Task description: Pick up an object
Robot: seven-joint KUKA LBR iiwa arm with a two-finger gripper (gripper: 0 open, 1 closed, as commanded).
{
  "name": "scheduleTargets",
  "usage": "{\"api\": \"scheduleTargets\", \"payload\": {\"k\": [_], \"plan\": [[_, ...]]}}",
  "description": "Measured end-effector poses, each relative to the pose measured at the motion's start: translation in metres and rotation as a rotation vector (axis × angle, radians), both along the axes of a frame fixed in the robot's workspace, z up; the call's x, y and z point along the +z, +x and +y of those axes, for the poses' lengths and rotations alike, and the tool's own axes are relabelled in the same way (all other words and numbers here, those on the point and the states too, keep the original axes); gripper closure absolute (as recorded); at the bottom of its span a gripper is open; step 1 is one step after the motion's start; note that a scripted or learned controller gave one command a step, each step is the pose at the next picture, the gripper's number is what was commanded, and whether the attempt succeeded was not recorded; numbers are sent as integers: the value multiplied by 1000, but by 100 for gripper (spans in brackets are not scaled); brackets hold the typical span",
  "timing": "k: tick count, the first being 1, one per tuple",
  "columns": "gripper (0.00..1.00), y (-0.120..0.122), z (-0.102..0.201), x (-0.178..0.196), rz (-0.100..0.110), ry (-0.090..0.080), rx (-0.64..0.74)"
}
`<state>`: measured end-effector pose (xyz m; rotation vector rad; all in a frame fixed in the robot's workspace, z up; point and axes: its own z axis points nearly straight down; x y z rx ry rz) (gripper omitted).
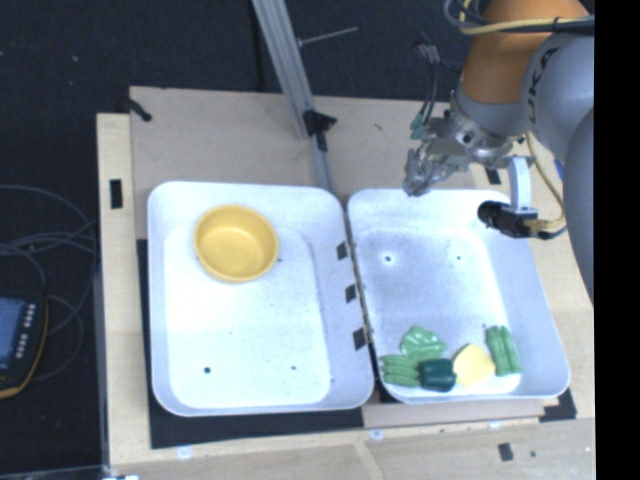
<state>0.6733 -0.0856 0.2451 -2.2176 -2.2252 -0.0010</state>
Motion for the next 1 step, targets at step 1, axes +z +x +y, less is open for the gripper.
{"api": "scheduleTargets", "payload": {"k": [1], "plan": [[100, 2, 57, -7, 0, 0, 0]]}}
